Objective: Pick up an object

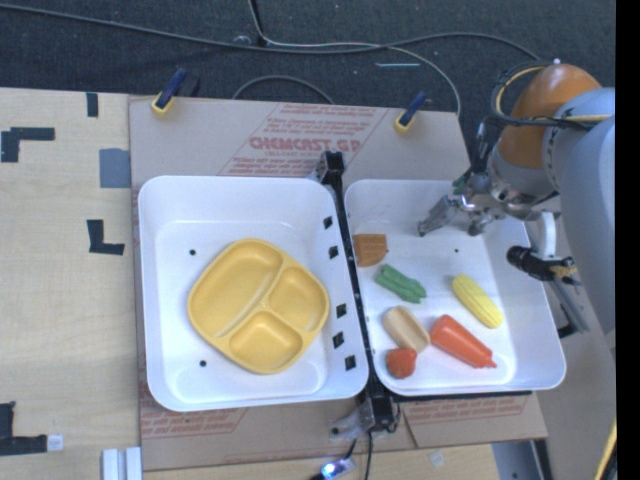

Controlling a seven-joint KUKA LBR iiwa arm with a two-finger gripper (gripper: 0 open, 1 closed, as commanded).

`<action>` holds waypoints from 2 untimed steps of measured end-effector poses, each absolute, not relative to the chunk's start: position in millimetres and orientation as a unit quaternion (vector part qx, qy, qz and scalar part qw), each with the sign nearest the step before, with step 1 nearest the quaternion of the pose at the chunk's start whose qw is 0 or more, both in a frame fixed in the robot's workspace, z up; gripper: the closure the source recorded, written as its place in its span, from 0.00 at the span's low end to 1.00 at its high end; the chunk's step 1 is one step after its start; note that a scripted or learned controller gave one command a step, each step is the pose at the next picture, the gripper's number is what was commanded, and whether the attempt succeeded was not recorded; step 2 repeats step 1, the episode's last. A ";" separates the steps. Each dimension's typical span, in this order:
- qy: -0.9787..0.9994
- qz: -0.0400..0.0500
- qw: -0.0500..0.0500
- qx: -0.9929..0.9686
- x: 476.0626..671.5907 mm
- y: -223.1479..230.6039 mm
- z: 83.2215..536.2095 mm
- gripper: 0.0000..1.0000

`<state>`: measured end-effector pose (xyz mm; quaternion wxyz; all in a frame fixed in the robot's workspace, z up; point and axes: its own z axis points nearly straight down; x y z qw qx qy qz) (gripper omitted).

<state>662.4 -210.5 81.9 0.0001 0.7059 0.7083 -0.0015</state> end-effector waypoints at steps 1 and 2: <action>0.709 -0.001 0.003 0.706 664.1 -211.1 96.0 1.00; 0.709 -0.001 0.003 0.706 664.1 -211.1 96.0 1.00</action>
